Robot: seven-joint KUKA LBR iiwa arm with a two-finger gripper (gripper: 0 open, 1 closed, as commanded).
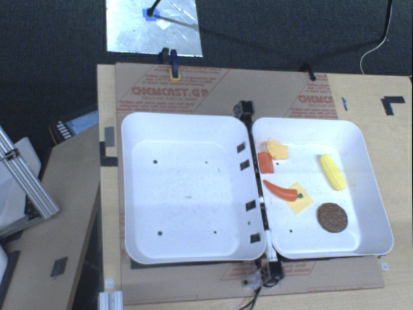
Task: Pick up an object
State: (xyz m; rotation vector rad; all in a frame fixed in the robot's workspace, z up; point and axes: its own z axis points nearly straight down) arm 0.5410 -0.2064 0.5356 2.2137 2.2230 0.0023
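Single fixed camera above bench (213, 86), looking down at slant (far edge toward top), taking in both white bins (187, 124) whole.

Dark carpet floor (271, 18) around tan bench (71, 192). Brown Chemcast-printed board (193, 89) on bench top. Shiny metal sheet (153, 18) on floor beyond bench. Aluminium extrusion frame (26, 176) at left edge. Thin white cable (377, 41) top right.

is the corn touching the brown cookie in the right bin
Apart. The camera view shows bare white bin floor between the corn and the brown cookie.
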